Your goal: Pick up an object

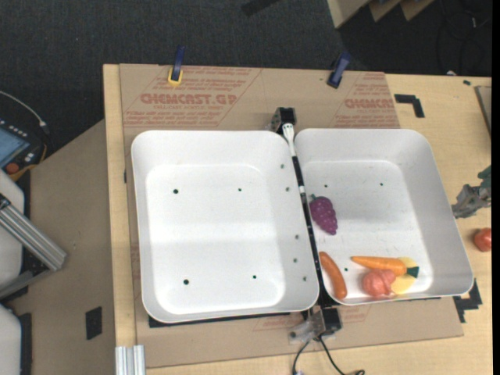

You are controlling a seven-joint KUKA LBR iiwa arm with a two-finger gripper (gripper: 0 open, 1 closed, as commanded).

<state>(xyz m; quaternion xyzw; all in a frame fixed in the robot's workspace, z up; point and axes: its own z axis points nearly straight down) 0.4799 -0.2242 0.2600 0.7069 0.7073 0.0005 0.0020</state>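
Observation:
The right bin (406,151) holds several small toy foods. A purple bunch of grapes (323,214) lies by the bin's left wall. At the front left rests an orange-red sausage-shaped piece (333,275). An orange carrot (380,263) lies across the front, with a pink rounded piece (376,283) and a small yellow piece (402,285) just below it, close together.
The left bin (156,155) sits beside the right one, with a black divider strip (298,186) between them. On the bench to the right of the bins lie a small grey object (469,199) and a red object (482,241). Two clips (176,73) hold the cardboard's far edge.

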